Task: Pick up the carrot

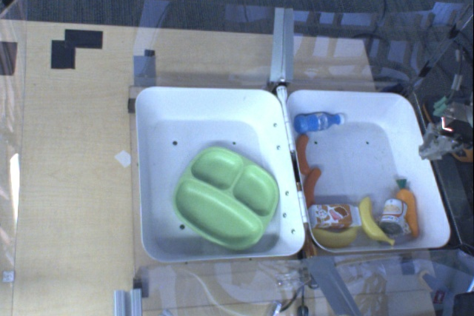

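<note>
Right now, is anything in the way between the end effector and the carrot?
Nothing visible lies between them. The end effector hangs at the right bin's right rim, and the carrot lies below it in that bin's near right corner. A small can rests against the carrot's left side, which could crowd a grasp.

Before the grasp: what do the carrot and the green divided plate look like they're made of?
Carrot: likely toy plastic, with a smooth, even orange body and a small green top; it looks hard rather than soft, but the view leaves that open.
Green divided plate: probably moulded plastic, one uniform pale green with rounded compartment ridges and soft highlights, a semi-matte finish.
</note>
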Robot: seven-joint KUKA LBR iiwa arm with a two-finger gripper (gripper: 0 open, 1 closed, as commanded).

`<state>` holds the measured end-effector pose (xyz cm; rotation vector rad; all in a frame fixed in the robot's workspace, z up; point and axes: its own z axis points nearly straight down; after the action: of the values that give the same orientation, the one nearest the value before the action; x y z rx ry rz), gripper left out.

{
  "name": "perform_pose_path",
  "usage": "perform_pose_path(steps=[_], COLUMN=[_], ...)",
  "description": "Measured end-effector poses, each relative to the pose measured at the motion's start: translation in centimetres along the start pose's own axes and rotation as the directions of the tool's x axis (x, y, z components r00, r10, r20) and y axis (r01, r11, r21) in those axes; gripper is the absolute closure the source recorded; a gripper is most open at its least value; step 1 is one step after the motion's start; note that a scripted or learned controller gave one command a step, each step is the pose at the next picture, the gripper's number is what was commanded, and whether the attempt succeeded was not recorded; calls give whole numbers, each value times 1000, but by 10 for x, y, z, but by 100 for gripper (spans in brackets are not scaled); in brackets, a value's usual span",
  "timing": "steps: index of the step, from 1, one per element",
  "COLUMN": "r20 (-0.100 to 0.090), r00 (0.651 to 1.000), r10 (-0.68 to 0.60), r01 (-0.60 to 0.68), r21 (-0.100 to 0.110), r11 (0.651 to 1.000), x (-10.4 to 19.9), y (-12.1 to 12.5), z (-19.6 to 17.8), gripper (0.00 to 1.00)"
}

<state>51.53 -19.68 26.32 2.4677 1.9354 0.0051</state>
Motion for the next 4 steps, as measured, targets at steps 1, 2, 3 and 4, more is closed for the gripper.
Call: perform_pose_path(steps=[1, 2, 3, 4], r20=[0, -1, 1, -1], r00=[1000, 991, 917, 941], r10=[16, -132, -400, -339], r01=[-16, 132, 400, 339], r21=[2, 3, -2, 0], r11=[1000, 991, 917, 941], x=[41, 17, 0, 51], y=[53, 68, 20, 116], z=[47, 111, -27, 18], gripper=[100, 100, 100, 100])
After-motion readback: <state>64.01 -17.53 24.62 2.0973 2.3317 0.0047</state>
